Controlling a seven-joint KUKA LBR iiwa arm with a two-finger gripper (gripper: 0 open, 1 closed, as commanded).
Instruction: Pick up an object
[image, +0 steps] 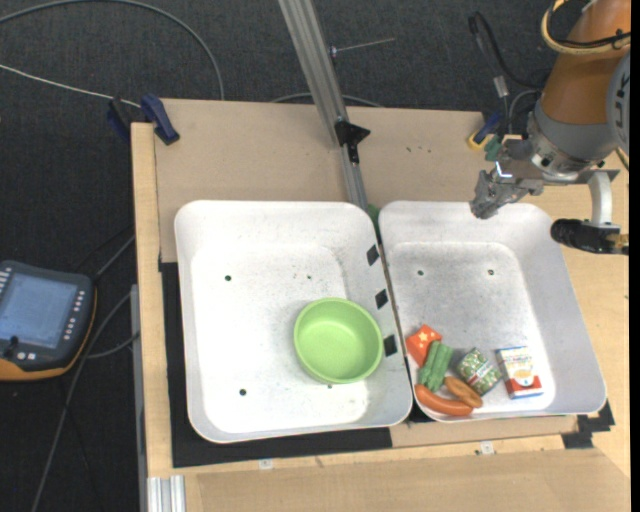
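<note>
1. Nearest the camera, a little pile of stuff is sitting along the front edge of the right bin (560, 300): an orange carrot-looking thing (445, 401), a green pod (434, 366), a red block (422, 340), a green crumpled packet (479, 370) and a small carton (519, 372).
2. The carrot, pod, red block and packet are all crowding together and touching; the carton is lying just beside them to the right.
3. A green bowl (338, 340) is sitting upright in the left bin (210, 300), near its front right corner.
4. The pincer (487, 203) is hanging over the back rim of the right bin, well apart from the pile, gripping nothing. Can't tell if it's open or closed, too small.
5. Both bins are resting side by side on the bench (260, 150).
</note>
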